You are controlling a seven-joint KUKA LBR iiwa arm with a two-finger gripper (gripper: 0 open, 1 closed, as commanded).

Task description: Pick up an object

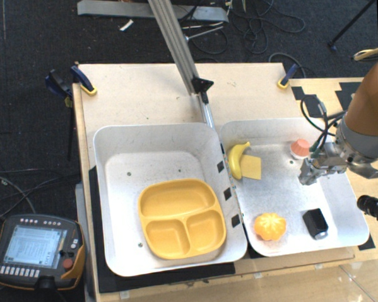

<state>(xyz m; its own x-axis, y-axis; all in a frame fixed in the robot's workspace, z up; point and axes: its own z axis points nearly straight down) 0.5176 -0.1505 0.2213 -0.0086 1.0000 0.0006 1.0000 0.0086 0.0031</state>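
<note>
left bin: yellow tray (180, 218) | right bin (345, 237): banana (238, 158) touching yellow block (251, 167), orange (269, 227), black box (315, 223), pink item (299, 148) just beside gripper (308, 172) | finger spread: cannot tell, nothing seen held | risk: closing on bare floor between pink item and black box

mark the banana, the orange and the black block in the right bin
yellow plastic banana (237, 156), camera view, middle of its curved body
round orange plastic fruit (270, 227), camera view, centre of its ridged top
small black rectangular block (315, 223), camera view, middle of its top face
</note>
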